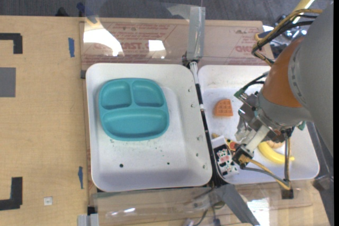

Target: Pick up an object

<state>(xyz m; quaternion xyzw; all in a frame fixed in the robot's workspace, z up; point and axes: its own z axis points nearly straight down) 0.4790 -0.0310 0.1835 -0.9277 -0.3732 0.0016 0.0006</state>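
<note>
In the right bin (233, 82), an orange waffle-like piece (223, 108) lies near the left wall. A yellow banana (271, 154) rests toward the front, partly under the arm. At the bin's front left corner lies a small black-and-white patterned object (224, 159) with red spots. My gripper (248, 118) hangs low over the middle of this bin, just right of the orange piece and behind the banana. The wrist hides whatever sits beneath it.
The left bin (180, 166) holds a teal divided plate (134, 108) in its back half. A raised divider (200, 114) separates the two bins. Clear plastic panels stand behind them.
</note>
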